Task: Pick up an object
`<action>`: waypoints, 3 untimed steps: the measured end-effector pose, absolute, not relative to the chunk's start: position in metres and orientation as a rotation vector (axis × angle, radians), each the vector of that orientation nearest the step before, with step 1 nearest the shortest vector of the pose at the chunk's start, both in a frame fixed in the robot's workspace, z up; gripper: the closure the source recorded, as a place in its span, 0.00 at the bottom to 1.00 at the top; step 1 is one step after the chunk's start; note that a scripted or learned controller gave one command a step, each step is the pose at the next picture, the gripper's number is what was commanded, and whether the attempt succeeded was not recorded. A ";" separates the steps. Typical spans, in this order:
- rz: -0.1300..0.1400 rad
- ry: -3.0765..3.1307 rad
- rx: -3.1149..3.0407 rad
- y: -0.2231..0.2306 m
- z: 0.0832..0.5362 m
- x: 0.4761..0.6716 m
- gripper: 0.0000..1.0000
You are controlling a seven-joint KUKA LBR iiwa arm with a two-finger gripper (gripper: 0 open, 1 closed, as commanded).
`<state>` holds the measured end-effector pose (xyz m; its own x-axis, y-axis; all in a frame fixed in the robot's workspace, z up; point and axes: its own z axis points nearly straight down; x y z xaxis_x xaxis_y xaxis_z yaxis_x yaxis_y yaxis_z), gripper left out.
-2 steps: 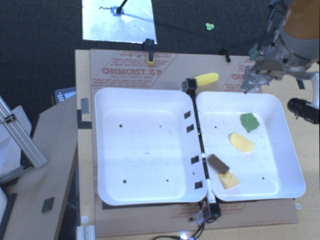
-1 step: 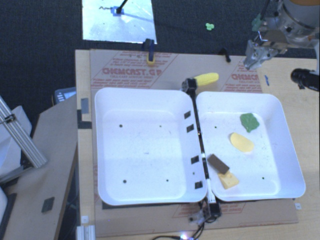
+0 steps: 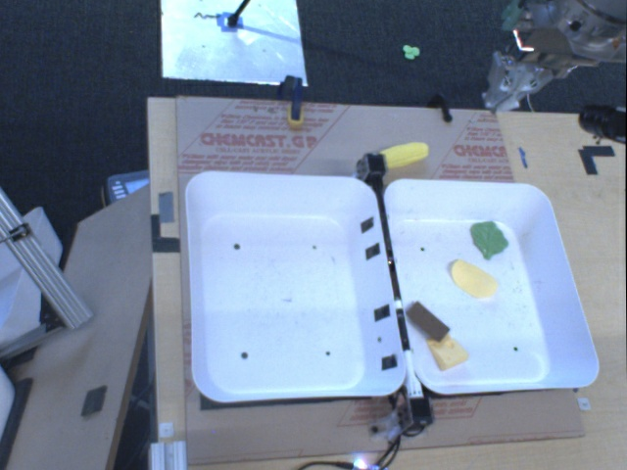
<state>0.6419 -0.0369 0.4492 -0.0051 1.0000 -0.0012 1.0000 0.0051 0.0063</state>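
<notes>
The right bin (image 3: 549,225) holds a green crumpled piece (image 3: 489,238) near its upper right, a pale yellow oval (image 3: 473,279) below that, a dark brown block (image 3: 427,319) by the divider, and a yellow-orange wedge (image 3: 449,352) just under the block. My gripper (image 3: 507,78) hangs at the top right, above the bench's far edge and well clear of the right bin. Nothing shows between its fingers.
The left bin (image 3: 211,204) lies beside the right one. A yellow-handled tool (image 3: 397,156) rests on the cardboard just behind the bins. A blue and yellow clamp (image 3: 293,101) sits at the bench's far edge. A metal rail (image 3: 39,272) leans at left.
</notes>
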 end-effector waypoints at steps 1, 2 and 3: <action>0.005 2.224 2.212 -0.041 0.464 0.666 1.00; 0.005 2.220 2.217 -0.049 0.489 0.669 1.00; 0.004 2.220 2.217 -0.053 0.494 0.669 1.00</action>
<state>0.6686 -0.0534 0.4937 -0.0013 1.0000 -0.0009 1.0000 0.0013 0.0042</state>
